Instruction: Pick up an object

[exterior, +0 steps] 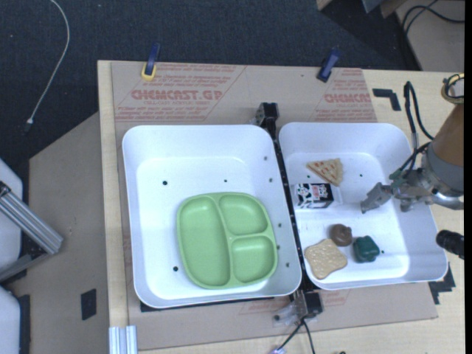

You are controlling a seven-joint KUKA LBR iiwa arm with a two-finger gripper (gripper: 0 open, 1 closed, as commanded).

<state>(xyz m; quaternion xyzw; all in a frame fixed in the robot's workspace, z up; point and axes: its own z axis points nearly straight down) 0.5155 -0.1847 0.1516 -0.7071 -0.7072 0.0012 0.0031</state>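
The left bin [140, 198] holds a green tray [225, 238] with three compartments, lying toward its 5 o'clock side. In the right bin [383, 137], the gripper [377, 198] hangs near 3 o'clock with nothing between its fingers, though how wide they stand I cannot tell. The loose things lie apart from it: a cracker wedge [327, 170] at 12 o'clock, a black-and-white carton [313, 194] at 9, a tan bread slice [325, 258] at 7, a brown lump [340, 234] beside it, and a dark green piece [365, 248] at 6.
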